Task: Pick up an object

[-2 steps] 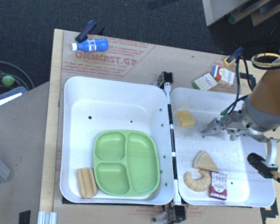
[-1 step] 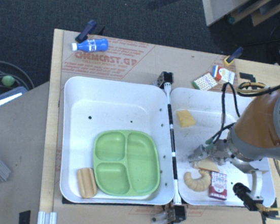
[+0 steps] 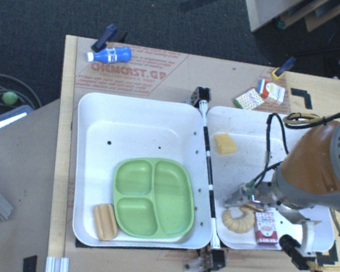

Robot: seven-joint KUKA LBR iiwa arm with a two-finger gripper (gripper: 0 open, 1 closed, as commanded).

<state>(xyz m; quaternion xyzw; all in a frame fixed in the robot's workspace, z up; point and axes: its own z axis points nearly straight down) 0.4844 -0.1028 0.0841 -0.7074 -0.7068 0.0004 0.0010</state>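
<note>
The arm [image 3: 321, 171] was grey with a broad orange band, white letters "KU" marked at its right edge. Black cables looped over the band toward a metal gripper [image 3: 244, 197].

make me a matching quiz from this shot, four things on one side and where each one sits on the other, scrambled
Things:
1. green divided plate
2. yellow block
3. blue and white bottle
4. tan bread piece

Places:
A. on the bench behind the left bin
B. upper part of the right bin
C. middle of the left bin
D. front left corner of the left bin, beside the plate

Pairs: 1-C, 2-B, 3-A, 4-D
</note>
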